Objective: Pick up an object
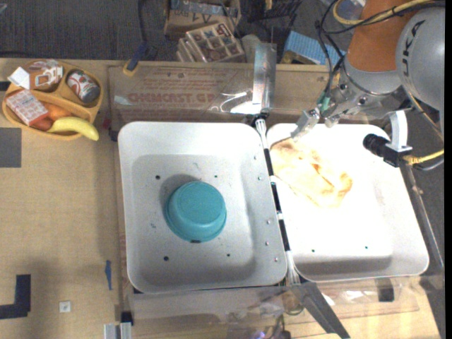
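Observation:
A teal bowl [196, 210] lies upside down in the middle of the left bin [141, 147]. In the right bin [395, 232] a pale yellow-orange thing [314, 175], blurred and flat-looking, spreads across the upper left part of the floor. My gripper [316, 121] hangs over the back left corner of the right bin, just above the upper end of the yellow thing. Whether it touches that thing is unclear. The arm's orange band [381, 20] and grey body reach in from the upper right.
A yellow tray [14, 108] with a banana [74, 126] and small packets stands on the bench at far left. A cardboard strip [176, 94] runs behind the bins. A black cable fitting [378, 147] juts over the right bin's back right part.

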`<action>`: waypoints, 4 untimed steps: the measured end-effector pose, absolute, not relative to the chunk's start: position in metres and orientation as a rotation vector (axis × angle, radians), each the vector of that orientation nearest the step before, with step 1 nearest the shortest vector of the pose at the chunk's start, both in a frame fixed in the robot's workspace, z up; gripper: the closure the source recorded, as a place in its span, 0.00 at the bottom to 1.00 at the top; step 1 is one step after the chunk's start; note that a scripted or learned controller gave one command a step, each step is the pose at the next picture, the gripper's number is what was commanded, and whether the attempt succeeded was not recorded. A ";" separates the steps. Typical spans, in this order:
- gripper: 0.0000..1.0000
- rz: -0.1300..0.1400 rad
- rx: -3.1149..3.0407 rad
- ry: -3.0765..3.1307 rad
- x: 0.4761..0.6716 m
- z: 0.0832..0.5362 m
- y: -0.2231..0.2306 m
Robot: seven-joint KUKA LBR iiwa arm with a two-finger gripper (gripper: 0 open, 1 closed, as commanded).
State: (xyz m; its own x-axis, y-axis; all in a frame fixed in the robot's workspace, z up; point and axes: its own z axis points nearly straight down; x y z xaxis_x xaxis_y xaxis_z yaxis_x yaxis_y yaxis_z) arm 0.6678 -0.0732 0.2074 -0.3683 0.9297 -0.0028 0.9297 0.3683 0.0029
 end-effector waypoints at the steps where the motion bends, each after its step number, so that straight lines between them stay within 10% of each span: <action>1: 0.00 -0.001 1.941 2.470 0.629 0.200 -0.124; 2: 0.00 0.007 1.857 2.522 0.616 0.098 -0.116; 3: 0.00 0.003 1.461 2.773 0.604 0.211 -0.103; 4: 0.00 0.007 1.499 2.748 0.598 0.092 -0.122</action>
